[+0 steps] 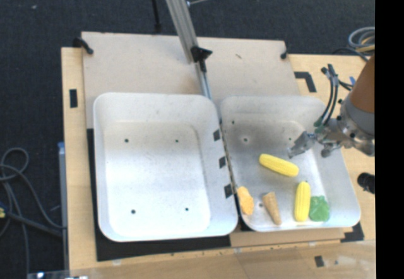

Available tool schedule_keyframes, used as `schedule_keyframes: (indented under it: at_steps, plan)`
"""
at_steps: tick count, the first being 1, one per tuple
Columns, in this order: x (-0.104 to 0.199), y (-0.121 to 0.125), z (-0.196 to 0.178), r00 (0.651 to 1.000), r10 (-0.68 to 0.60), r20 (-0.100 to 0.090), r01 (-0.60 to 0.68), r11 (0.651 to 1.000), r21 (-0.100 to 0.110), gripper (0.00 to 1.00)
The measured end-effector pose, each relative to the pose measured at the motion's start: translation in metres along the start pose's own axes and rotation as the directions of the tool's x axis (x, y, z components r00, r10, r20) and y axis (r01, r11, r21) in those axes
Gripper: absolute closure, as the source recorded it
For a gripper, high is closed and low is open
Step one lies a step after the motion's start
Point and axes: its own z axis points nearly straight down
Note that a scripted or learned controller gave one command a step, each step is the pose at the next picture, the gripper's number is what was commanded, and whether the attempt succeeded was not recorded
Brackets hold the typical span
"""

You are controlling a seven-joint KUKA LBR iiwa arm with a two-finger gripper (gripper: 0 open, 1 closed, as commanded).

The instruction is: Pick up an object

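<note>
My gripper (314,145) hangs over the right bin (252,121), near its right wall, coming in from the right on the grey arm. Its two fingers stand apart, open, with nothing between them. Just below and left of it lies a yellow corn-like piece (278,165), slanted on the bin floor. Closer to the front edge, a second yellow piece (302,201) lies lengthwise with a green piece (319,208) touching its right side. A tan cone (271,207) and an orange piece (245,201) sit at the bin's front left.
The left bin (120,113) adjoins the right one along a shared middle rim. A slanted aluminium post (180,12) rises behind the bins. Cables (334,91) trail from the arm at the right.
</note>
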Motion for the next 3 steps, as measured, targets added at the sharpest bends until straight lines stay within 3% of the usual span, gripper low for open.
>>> schedule_keyframes:
  at_steps: [1,3]
  plan:
    - [0.000,0.000,0.000,1.000,0.002,0.000,-0.002,1.000,-0.001,0.00]
    - [-0.008,0.011,0.104,1.000,0.005,0.002,-0.005,1.000,0.005,0.00]
